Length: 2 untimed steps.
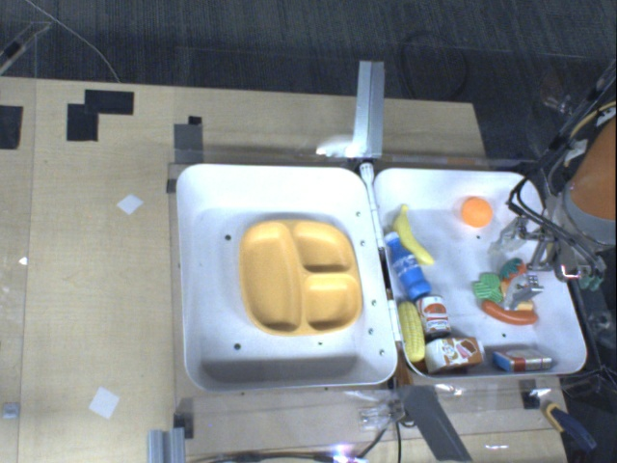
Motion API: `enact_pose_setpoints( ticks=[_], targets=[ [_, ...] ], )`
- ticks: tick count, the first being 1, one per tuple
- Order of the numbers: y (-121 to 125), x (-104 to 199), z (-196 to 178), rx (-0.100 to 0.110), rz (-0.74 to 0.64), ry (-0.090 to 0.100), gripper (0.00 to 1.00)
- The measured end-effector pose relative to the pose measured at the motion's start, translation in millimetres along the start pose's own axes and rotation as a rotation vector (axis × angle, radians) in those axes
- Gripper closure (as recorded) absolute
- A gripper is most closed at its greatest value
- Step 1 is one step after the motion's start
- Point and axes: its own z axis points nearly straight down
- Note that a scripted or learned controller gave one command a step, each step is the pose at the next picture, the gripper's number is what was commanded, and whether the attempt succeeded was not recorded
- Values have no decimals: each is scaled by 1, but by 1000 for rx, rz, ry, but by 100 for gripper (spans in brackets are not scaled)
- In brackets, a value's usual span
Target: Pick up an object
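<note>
since the gripper [521, 270] sits low in the right bin [578, 350] w/ its tip right over the green toy [489, 285] and red-orange sausage [509, 313], the sausage's long axis runs roughly left-right just below the tip, touching or nearly so, and jaw state can't be told from this angle.

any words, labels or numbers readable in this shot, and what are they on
No text can be read here.
Blue bottle: white label, print too blurred.
Small jar: red and white label, too small to read.
Brown can lying on its side: label blurred.
Blue and orange tube: no print can be made out.
</note>
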Motion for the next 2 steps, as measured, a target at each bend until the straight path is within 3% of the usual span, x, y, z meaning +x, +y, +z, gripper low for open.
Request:
enact_pose_setpoints(
  ticks=[1, 2],
  targets=[
    [-4, 51, 55, 4, -40, -13, 0],
    [-8, 55, 7, 1, 328, -1, 0]
  ],
)
